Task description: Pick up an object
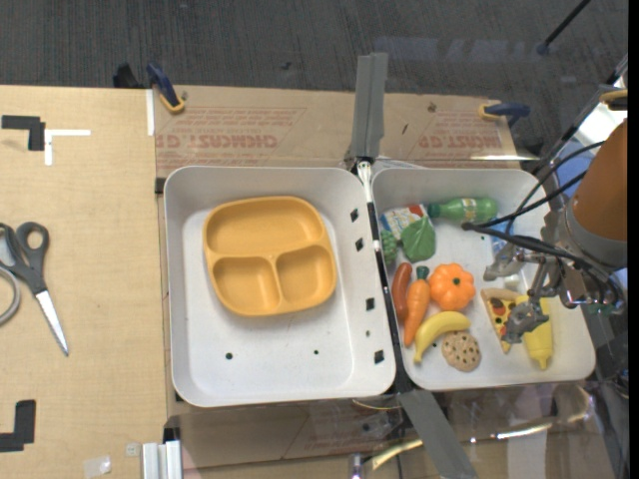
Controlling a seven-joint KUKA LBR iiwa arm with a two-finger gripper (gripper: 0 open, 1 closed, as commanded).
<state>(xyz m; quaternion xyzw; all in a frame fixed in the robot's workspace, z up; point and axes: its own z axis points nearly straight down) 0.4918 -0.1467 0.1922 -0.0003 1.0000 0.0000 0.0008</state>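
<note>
The right bin is crowded with toy food: a green bottle lying on its side along the far wall, its long axis running left to right with the neck pointing left; a green leafy piece on a white packet just below it; a carrot and a red sausage-like piece lying side by side, both running near to far; an orange pumpkin touching the carrot's top; a banana curving below the pumpkin; and a chocolate-chip cookie at the near edge. A pizza slice and a yellow piece lie at the bin's right side, directly beneath the gripper, which hangs low over them amid its metal parts and black cables; whether its fingers are apart or closed cannot be told. The left bin holds a yellow three-compartment plate. Scissors lie on the bench at far left. Behind the bins, cardboard bears red printing, upside down and not readable with confidence.
</note>
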